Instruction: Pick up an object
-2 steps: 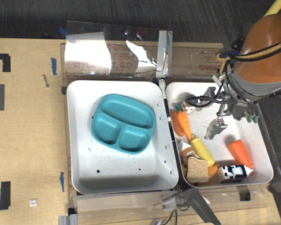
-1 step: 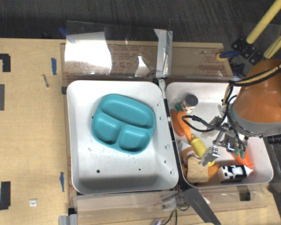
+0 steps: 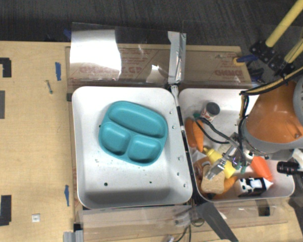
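The right bin (image 3: 223,98) holds a heap of small toys. Among them are an orange carrot (image 3: 195,134), a yellow piece (image 3: 212,154), a tan bread-like piece (image 3: 213,185), a black-and-white cow figure (image 3: 252,184), another orange piece (image 3: 263,168) and a dark round cap (image 3: 211,108). The arm, with its orange band (image 3: 275,117), reaches in from the right. My gripper (image 3: 218,169) is low in this bin, right over the tan piece and beside the yellow one. Cables and the wrist hide its tips, so I cannot make out whether anything is held.
The left bin (image 3: 86,150) contains a teal divided plate (image 3: 133,132). A clear plastic wall (image 3: 141,59) stands behind both bins. Yellow poles (image 3: 290,16) rise at the top right. A narrow ridge (image 3: 181,135) separates the bins.
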`<state>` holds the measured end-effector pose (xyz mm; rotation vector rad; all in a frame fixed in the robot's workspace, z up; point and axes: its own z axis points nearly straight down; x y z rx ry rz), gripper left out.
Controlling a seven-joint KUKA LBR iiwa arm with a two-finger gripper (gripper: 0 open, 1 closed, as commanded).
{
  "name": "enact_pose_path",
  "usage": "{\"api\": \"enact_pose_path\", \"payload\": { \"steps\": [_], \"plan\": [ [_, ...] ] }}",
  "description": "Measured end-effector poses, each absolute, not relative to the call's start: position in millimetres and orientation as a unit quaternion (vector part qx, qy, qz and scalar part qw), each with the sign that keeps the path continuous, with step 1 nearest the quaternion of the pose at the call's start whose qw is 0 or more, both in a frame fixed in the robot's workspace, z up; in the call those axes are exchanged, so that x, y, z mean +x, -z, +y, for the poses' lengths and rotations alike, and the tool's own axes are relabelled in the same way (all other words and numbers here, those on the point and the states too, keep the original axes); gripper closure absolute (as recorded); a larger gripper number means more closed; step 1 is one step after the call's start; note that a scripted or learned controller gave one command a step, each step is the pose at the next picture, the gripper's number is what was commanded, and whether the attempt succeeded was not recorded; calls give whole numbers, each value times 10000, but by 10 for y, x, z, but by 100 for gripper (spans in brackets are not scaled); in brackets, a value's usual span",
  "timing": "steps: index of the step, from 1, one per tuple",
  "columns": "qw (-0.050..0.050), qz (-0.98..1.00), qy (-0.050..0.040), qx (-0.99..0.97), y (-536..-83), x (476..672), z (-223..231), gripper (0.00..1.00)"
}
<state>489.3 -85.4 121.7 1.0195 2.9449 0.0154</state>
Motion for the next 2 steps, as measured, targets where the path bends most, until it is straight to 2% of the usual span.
{"api": "enact_pose_path", "payload": {
  "steps": [1, 2],
  "plan": [
    [46, 9607, 0, 2775, -1619, 4872, -1256, 0],
    [31, 9981, 2, 620, -1211, 4811, -1241, 0]
  ]
}}
